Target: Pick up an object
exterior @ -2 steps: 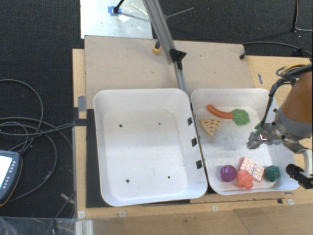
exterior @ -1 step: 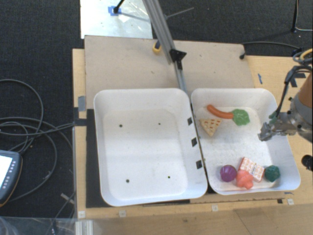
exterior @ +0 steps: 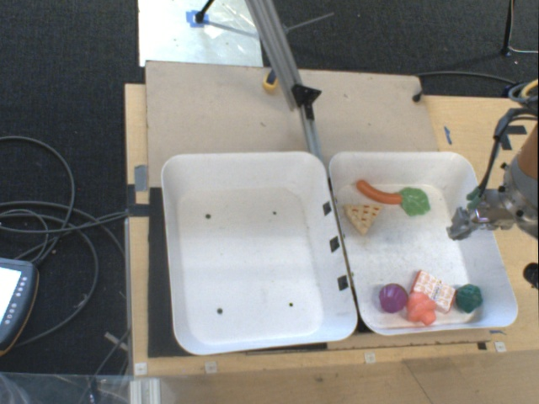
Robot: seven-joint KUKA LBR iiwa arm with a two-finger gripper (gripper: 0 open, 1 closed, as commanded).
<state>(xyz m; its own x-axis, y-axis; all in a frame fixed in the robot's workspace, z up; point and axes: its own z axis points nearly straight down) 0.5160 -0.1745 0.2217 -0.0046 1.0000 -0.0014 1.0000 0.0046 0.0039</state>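
Right bin (exterior: 497,263): the middle floor is bare, so there's room to come down between the carrot (exterior: 389,195) and cracker wedge (exterior: 363,218) near the far edge and the cluster at the near edge, namely purple ball (exterior: 392,298), orange toy (exterior: 421,309), patterned block (exterior: 434,289) and dark green lump (exterior: 468,297), packed touching or just beside each other. The gripper (exterior: 465,223) sits over the right edge. Left bin (exterior: 181,251) floor is open; a slanted grey pole (exterior: 278,49) crosses above the far edges where the bins meet.

White bins (exterior: 244,175); orange carrot (exterior: 379,194), green top (exterior: 414,201); purple ball (exterior: 392,298); dark-green block (exterior: 468,297).
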